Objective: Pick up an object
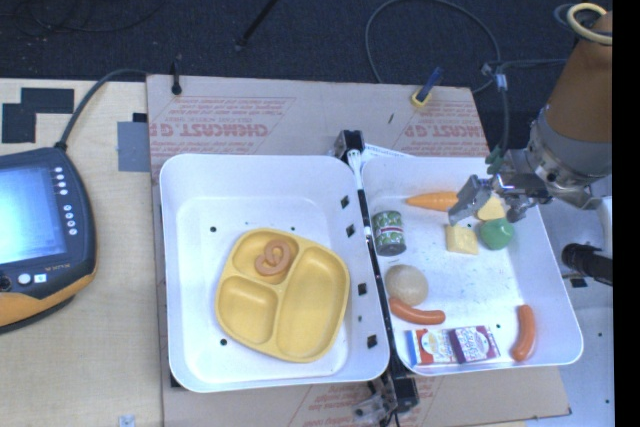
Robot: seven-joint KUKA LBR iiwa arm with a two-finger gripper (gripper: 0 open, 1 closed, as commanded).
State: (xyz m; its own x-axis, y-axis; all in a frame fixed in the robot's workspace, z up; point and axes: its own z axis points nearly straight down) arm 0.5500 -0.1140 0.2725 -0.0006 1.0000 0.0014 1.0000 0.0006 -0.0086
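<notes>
Grey arm (575, 130) reaching from right — fingers (468, 200) spread over yellow block (491, 209), right bin (560, 315).

Right bin (560, 335) holds 8 items: orange carrot (432, 201) at top; green-lidded jar (388, 231) by the divider; yellow cheese wedge (462, 239); green ball (495, 234); beige round (407, 284); 2 sausages (417, 314) (523, 332); flat carton (455, 346) along the near wall.

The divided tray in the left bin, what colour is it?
Yellow; the tray shows best in the camera view.
</notes>
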